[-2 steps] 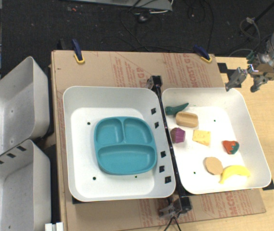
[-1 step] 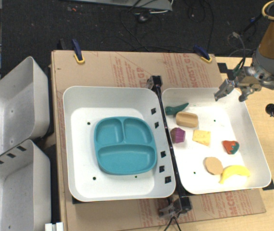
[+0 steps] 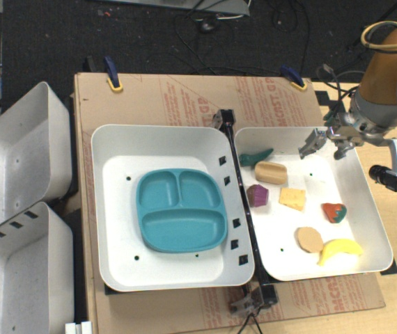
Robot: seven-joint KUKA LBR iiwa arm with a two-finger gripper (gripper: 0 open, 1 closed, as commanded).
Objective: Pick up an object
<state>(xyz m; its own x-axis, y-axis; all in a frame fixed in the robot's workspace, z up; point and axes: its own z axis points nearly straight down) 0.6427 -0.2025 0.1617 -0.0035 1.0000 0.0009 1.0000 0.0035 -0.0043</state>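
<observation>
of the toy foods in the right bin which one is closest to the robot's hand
The green piece at the bin's upper left, just above the tan bread roll. It lies nearest the hand; the yellow banana lies farthest.

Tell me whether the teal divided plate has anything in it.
Empty. The teal divided plastic plate in the left white bin shows bare compartments; the toy foods all lie in the right white bin.

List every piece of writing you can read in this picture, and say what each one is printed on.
Red print on the cardboard sheet under the bins, behind the left bin: upside down and faded, not readable.
Red print on the cardboard behind the right bin: also inverted, too blurred to read.
Red print along the cardboard's front edge: partly hidden, not readable.
The teal tray and the toy foods bear no writing.
</observation>
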